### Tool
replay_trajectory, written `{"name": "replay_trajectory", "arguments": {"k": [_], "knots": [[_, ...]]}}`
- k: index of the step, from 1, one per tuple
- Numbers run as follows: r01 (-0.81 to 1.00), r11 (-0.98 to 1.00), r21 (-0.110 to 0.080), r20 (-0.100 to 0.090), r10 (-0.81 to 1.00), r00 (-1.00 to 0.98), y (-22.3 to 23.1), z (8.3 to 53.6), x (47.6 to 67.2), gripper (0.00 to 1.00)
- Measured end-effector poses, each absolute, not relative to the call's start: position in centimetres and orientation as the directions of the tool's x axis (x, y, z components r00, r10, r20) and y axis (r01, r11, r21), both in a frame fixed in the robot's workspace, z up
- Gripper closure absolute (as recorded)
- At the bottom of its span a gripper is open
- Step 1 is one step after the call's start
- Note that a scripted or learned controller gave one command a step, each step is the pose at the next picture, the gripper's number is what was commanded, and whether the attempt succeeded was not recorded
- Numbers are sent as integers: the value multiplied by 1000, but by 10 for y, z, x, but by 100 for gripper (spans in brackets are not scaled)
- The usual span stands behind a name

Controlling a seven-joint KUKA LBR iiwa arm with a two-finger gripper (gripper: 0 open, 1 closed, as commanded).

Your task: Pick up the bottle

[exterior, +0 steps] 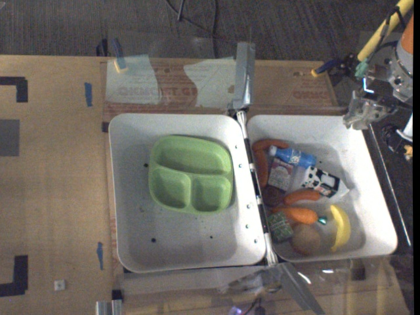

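Observation:
A small bottle (293, 156) with a blue cap and label lies on its side in the upper part of the right bin (374, 195). It rests between a reddish sausage (262, 156) and a cow-patterned carton (322, 181). My gripper (362, 112) hangs over the right bin's far right corner, up and to the right of the bottle and well apart from it. Nothing shows in its grasp.
The right bin also holds two carrots (302, 205), a banana (340, 227), a potato (306, 239), a small green packet (281, 227) and a dark pouch (281, 174). A green divided plate (191, 174) lies in the left bin (131, 195). A metal divider (244, 77) runs behind the bins.

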State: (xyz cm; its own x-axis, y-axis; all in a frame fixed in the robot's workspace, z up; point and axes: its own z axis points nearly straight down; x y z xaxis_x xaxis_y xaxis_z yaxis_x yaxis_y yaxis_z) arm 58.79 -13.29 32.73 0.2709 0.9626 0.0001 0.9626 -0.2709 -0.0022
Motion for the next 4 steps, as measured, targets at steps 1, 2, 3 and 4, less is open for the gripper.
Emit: {"name": "replay_trajectory", "arguments": {"k": [1,2,3,4], "knots": [[948,-319,-2,1,948,319,-129,326,572,100],[918,-397,-3,0,918,397,-112,320,557,100],[916,-400,1,-1,916,400,-123,319,598,100],[797,-604,2,0,797,604,-135,282,647,100]]}}
